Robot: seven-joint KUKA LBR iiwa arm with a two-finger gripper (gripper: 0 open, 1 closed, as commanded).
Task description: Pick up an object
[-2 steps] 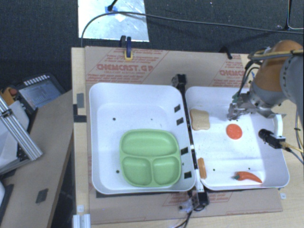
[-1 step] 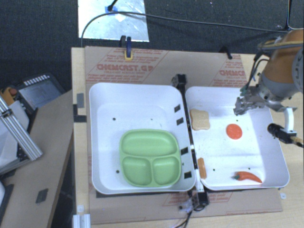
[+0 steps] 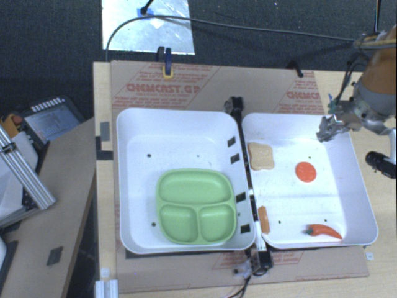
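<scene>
Nearest the camera, along the front of the right bin (image 3: 353, 166), a chili pepper (image 3: 324, 231) lies close to the front wall, and a small sausage (image 3: 263, 219) sits hard against the left wall by the divider. Both are awkward picks: a finger coming down there is likely to hit the bin wall first, or nudge the piece along it instead of closing around it.

Over in the left bin (image 3: 133, 166), a green divided plate (image 3: 196, 205) rests toward the front, well apart from the arm.

Further back in the right bin, a tomato slice (image 3: 305, 171) lies flat in open floor, and a slice of bread (image 3: 261, 156) lies near the left wall. Flat pieces are the risk here; fingers may well skid over the top and come up with nothing.

Farthest back, the gripper (image 3: 327, 131) hangs over the right bin's far right corner, nothing visibly between its fingers, and whether they are spread or closed is not clear from here. Every candidate lies well apart from it, so a descent from this spot would likely meet bare floor or the rim.
</scene>
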